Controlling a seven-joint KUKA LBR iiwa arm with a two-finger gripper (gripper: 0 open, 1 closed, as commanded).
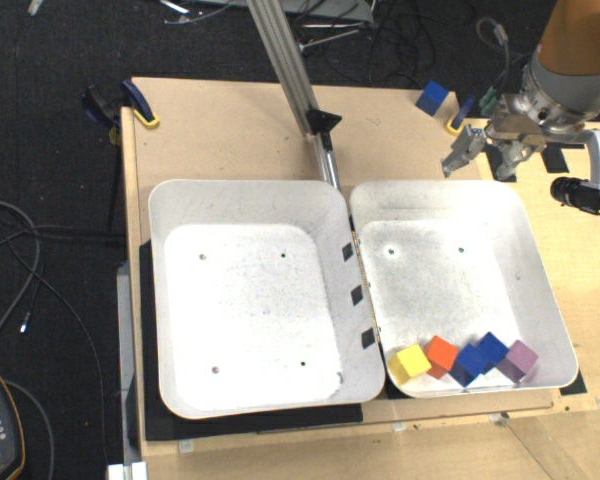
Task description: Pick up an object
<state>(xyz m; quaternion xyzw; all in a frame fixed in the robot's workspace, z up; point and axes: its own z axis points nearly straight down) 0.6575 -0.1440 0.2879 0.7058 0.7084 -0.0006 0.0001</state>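
The gripper [484,156] hangs above the far edge of the right bin [540,268], near its far right corner, with its two fingers spread apart and nothing between them. The grey wrist and the orange band of the arm [572,38] rise from it toward the upper right.

Nearest the camera, along the near edge of the right bin, four blocks lie in a tight row. The yellow block [411,363] sits by the near left corner, touching the orange block [441,355] beside it. Next comes the blue block [479,356], pressed against the orange one, and then the purple block [519,360], closest to the near right corner. All four are well apart from the gripper, at the opposite edge of the bin.

The left bin [170,268] lies just beside the right one, their inner rims touching.

Farther off, on the bench [220,128], a second blue block [433,98] rests near the far edge, just left of the gripper. A slanted metal pole [285,53] comes down to the bench between the bins' far corners
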